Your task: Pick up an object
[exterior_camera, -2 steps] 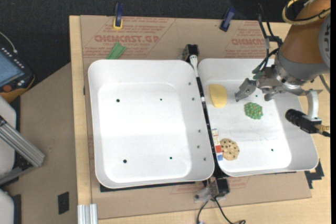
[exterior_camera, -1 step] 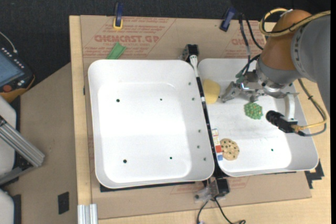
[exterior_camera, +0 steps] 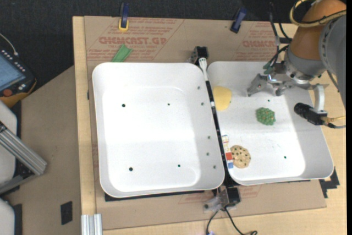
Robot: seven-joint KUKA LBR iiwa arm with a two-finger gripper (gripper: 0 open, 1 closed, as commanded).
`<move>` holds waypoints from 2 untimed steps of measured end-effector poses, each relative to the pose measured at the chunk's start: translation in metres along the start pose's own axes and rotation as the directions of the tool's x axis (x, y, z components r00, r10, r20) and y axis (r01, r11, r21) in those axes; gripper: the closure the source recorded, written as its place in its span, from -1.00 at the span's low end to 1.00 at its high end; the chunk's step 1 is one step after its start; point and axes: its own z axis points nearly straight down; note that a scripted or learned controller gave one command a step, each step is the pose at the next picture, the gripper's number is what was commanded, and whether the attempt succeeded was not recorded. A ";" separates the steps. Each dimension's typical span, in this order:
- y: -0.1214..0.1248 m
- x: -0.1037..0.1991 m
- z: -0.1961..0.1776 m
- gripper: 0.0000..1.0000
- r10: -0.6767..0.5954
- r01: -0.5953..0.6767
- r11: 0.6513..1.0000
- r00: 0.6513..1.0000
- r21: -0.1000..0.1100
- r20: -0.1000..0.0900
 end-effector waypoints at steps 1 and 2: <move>0.000 0.003 -0.011 1.00 -0.003 0.003 1.000 1.000 0.000 -0.001; -0.090 -0.029 -0.151 1.00 0.005 -0.005 1.000 1.000 -0.001 0.000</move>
